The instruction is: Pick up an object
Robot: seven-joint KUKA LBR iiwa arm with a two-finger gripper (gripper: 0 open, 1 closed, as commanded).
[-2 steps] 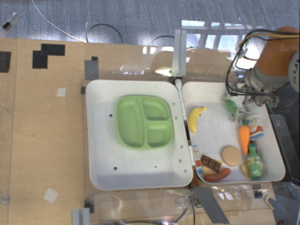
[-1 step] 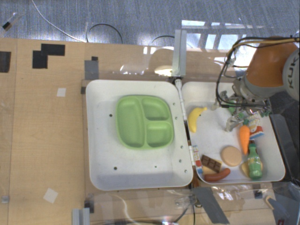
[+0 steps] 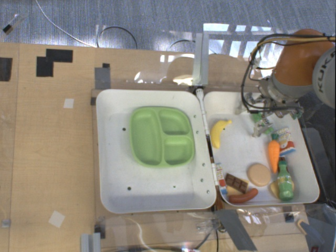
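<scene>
My gripper hangs low over the back of the right bin, under the grey arm with its orange band. It stands to the right of a yellow banana and just behind an orange carrot. A small green thing shows at the gripper, and I cannot tell whether it is held. Further forward lie a tan round bun, a green bottle, a brown chocolate bar and a red sausage.
A green divided plate lies in the left bin. A red, white and blue packet sits beside the carrot. Black cables loop off the wrist above the right bin's back wall.
</scene>
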